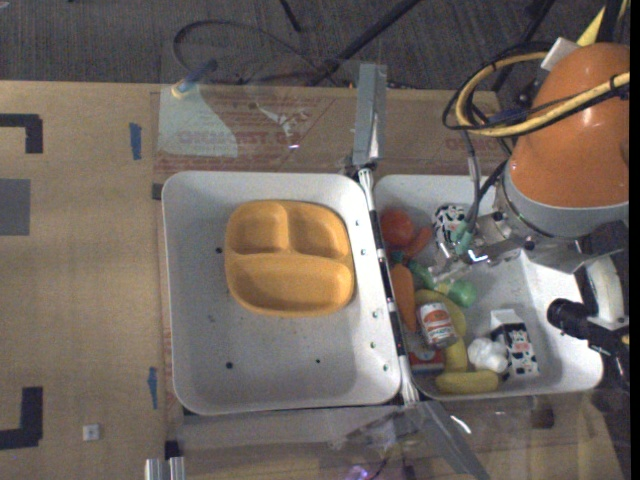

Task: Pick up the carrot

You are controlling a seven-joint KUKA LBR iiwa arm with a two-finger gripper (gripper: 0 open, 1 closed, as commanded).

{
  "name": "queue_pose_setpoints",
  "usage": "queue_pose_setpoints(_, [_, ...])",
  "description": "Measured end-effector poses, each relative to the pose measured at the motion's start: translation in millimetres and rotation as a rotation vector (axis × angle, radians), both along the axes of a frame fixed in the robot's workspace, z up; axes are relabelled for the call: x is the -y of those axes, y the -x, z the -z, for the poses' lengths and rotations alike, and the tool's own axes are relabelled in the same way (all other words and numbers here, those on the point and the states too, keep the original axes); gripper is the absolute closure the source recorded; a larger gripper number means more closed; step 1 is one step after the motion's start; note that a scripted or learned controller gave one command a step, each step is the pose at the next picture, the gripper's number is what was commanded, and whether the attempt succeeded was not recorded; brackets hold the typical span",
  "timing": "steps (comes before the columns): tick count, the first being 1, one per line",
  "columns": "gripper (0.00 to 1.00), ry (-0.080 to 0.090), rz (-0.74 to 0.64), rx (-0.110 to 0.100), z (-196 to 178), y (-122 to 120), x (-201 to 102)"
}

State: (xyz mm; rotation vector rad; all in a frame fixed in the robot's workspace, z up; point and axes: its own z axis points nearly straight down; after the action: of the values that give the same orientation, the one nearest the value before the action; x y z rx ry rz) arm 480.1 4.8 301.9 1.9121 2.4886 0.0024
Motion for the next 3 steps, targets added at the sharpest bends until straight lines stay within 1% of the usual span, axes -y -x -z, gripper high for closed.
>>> queue_pose_setpoints(1, [1.00, -0.001, 0.069, -0.001, -42.4, 0.1, -40.6])
queue_pose_setpoints(2, [1.00, -0.001, 0.377, -0.007, -22.2, 0.5, -13.5])
queue_pose_setpoints(3, [1.00, -0.001, -0.066, -0.006, 12.9, 0.4, 3.5])
